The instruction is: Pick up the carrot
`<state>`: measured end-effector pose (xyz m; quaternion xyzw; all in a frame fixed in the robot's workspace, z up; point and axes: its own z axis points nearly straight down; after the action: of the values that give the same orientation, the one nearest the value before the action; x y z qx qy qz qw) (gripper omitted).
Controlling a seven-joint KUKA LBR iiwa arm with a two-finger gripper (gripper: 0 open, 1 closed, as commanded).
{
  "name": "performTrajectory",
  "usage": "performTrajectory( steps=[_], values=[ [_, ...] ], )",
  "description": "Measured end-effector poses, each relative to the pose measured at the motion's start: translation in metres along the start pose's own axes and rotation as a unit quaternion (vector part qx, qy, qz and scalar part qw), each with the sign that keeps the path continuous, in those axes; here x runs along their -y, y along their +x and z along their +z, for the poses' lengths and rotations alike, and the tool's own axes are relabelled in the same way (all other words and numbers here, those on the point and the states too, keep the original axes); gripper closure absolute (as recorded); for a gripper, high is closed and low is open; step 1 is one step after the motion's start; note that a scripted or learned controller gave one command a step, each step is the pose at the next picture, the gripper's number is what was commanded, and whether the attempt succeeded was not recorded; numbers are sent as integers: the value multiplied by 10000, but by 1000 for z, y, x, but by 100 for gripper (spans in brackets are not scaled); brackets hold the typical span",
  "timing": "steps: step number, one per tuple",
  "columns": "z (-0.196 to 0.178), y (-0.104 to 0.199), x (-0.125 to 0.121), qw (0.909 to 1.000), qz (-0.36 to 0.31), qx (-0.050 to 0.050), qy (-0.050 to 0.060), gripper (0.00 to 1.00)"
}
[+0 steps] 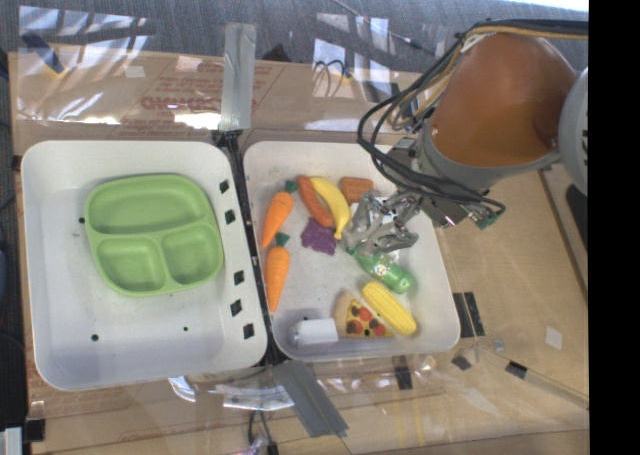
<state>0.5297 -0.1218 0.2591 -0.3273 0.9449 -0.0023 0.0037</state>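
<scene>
Two orange carrots lie in the right bin (432, 243) near its left wall: one carrot (277, 216) higher up, tilted, and a second carrot (276, 276) just below it, pointing down. My gripper (378, 231) hangs over the middle of the same bin, to the right of both carrots and apart from them. Its metal fingers point down-left above a green bottle (386, 271). Nothing shows between them.
Also in the right bin are a yellow banana (333, 203), a red-orange sausage (314, 200), purple grapes (319, 237), a brown piece (356, 187), a corn cob (388, 307), a pizza slice (358, 317) and a white block (316, 330). The left bin holds a green divided plate (150, 233).
</scene>
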Motion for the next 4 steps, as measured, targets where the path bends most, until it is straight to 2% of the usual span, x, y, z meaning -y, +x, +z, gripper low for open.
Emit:
performTrajectory(
  steps=[1,2,3,4],
  values=[
    [0,-1,-1,10000,-9,-1,-6,0],
    [152,-32,-10,9999,41,-57,-87,0],
    [166,9,-36,9790,-2037,-6,-27,0],
    [157,5,-38,9781,-2080,7,-29,100]
  ],
)
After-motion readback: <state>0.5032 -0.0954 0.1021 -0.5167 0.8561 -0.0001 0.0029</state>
